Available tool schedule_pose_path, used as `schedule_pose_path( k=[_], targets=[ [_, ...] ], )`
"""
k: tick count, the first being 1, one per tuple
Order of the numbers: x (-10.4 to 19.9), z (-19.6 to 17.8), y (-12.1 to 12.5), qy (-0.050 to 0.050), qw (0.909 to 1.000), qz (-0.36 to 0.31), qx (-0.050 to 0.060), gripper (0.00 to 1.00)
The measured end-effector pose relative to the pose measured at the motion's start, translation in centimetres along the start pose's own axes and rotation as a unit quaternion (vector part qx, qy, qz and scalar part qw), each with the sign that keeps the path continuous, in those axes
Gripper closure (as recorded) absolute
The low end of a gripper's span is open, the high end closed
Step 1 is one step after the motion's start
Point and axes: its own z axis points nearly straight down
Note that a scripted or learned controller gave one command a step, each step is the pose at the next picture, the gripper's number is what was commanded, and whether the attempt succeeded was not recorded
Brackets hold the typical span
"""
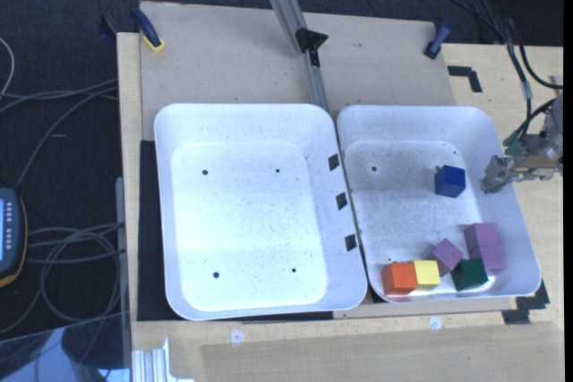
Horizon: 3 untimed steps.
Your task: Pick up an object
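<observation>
The pincer (498, 174) hangs at the right rim of the right bin (394, 125), just beside the blue cube (450, 181); nothing sits in its grip, and its spread is too blurred to tell. The cube lies alone mid-bin, well apart from the blocks heaped in the near corner, likely the easiest pick. Nearly cubic, it has no long axis; its edges sit slightly skewed to the bin walls.

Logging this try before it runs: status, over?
Gripper at right bin's right edge, holding nothing. Blue block nearest, alone, just left of it. Other blocks bunched at near corner. Nothing between gripper and blue block.
</observation>
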Motion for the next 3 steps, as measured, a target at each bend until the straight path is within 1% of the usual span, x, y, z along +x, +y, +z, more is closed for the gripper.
schedule_pose_path(
  k=[1, 2, 3],
  targets=[
    [5.9, 0.3, 1.3, 0.003, 1.0, -0.003, 0.003, 1.0],
    [11.7, 0.6, 3.4, 0.003, 1.0, -0.003, 0.002, 1.0],
    [16.7, -1.2, 4.9, 0.002, 1.0, -0.003, 0.001, 1.0]
  ],
)
